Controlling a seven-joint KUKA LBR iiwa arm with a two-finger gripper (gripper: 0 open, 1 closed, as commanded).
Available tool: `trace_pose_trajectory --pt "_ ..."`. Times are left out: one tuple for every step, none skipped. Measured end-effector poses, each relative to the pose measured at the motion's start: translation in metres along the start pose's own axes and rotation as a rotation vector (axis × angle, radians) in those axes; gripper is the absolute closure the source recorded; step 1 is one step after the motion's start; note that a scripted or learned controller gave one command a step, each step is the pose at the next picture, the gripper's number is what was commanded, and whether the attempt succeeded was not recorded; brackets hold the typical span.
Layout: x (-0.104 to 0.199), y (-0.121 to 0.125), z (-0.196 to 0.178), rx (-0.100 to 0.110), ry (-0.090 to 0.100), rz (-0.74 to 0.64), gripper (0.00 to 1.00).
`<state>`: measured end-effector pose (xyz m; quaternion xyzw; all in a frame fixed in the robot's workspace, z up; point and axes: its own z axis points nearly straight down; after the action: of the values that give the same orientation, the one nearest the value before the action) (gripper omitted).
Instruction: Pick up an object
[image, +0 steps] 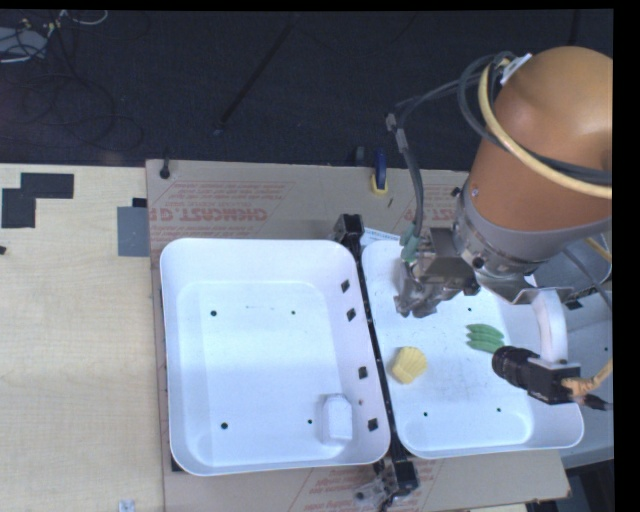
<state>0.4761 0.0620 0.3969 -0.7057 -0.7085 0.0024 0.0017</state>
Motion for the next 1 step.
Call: trace_pose_trajectory --pt "0.0646 -0.0003 -0.1052 -0.014 0.004 -0.003 1.0"
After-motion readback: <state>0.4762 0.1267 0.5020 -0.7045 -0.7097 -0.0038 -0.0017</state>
